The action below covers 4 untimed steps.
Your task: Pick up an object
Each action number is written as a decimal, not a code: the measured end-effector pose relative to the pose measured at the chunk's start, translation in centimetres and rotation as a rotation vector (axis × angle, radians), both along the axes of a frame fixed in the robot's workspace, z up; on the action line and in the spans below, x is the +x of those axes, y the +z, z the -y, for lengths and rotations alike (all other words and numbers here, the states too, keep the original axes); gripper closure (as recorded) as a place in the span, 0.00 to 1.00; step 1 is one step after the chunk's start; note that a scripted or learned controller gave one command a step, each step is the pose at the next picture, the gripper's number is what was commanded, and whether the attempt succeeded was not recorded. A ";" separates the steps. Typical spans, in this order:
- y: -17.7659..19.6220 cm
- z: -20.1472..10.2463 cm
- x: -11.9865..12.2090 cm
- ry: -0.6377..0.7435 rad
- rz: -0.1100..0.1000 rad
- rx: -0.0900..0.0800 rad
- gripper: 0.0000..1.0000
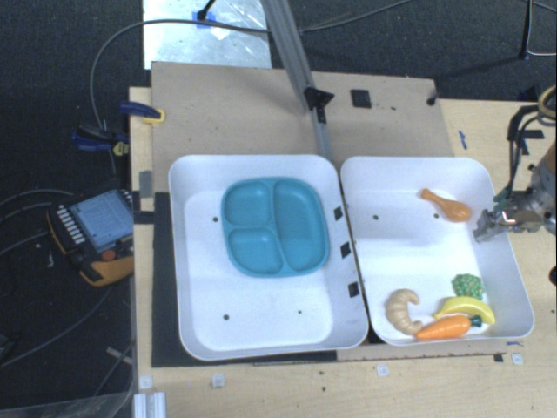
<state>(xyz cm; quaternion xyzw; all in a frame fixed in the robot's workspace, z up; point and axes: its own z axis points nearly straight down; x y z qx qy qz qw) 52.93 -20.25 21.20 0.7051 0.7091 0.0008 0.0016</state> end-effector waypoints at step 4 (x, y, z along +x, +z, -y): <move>0.0 -20.4 3.0 0.005 -0.003 0.003 1.00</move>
